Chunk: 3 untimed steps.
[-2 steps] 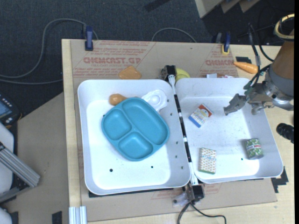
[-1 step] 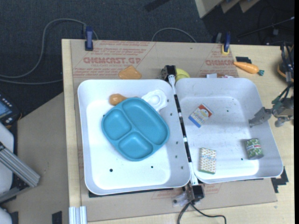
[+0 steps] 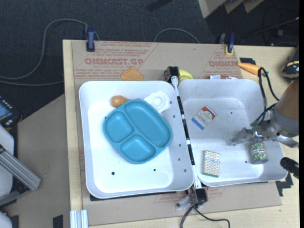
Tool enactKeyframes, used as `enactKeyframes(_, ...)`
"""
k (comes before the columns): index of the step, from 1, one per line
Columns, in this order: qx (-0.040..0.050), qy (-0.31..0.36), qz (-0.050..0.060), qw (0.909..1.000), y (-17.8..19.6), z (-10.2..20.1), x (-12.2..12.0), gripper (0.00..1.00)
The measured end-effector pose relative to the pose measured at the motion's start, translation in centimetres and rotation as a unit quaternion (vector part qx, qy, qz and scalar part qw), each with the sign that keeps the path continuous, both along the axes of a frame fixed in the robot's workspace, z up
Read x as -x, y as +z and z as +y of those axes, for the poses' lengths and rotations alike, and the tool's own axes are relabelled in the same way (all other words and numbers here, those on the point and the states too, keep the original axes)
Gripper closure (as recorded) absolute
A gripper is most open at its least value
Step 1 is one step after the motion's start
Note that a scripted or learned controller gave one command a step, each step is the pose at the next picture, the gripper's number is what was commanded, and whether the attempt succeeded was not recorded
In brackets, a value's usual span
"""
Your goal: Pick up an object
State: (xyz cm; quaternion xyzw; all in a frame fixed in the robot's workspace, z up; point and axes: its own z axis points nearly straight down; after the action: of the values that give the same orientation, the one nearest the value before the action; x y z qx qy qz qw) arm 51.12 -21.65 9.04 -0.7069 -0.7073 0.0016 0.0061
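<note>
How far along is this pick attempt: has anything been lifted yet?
Done: the arm has reached into the right bin, gripper low beside the green packet. In hand: nothing visibly between the fingers. Left: grasp and lift; the packet, the checkered packet and the small card all lie on the bin floor.

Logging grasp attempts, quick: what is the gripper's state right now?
Gripper: cannot be told; low in the right bin, beside the green packet.
</note>
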Motion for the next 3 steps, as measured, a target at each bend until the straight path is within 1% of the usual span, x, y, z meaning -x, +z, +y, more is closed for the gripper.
enactKeyframes(1, 0.0033, -0.001, -0.006, 1.0, 1.7, -0.2, -0.3, 1.0)
enactKeyframes(2, 0.0026, 0.005, -0.011, 0.9999, 10.0, 8.0, -3.1, 1.0)
enactKeyframes(3, 0.0032, 0.0, -0.006, 1.0, 9.5, 7.4, -2.8, 0.0)
